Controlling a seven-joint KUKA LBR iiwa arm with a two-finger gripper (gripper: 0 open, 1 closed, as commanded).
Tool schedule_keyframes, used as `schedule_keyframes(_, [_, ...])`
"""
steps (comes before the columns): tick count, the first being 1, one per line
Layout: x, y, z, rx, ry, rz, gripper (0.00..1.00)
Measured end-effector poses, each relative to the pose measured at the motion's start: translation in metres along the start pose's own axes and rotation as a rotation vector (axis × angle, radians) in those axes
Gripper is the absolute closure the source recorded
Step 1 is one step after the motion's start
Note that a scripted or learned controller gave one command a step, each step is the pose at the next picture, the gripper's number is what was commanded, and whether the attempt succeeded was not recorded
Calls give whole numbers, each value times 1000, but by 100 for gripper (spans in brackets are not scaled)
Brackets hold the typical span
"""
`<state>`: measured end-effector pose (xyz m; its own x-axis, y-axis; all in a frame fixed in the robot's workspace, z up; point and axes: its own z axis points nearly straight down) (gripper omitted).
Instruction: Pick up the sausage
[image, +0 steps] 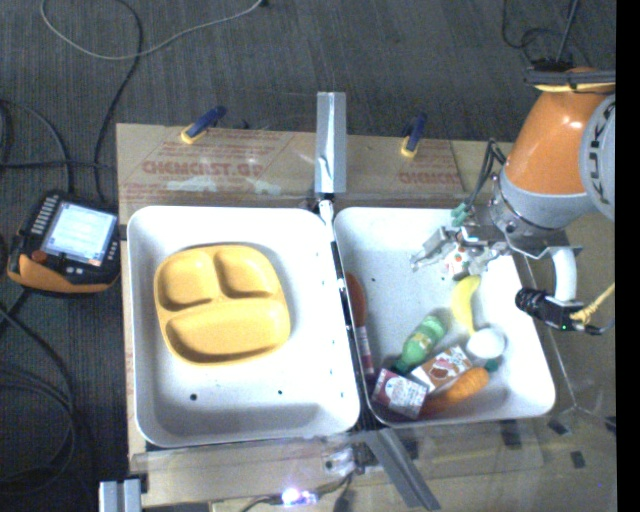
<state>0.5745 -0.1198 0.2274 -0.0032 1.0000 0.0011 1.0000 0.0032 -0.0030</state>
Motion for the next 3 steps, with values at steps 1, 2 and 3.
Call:
schedule_keyframes(1, [27,46,113,0,-1,-146,0])
schedule_keyframes(2, [22,47,138,-9,1,-1,0])
schedule_keyframes(3, [-6,42,136,-6,-4,-156,0])
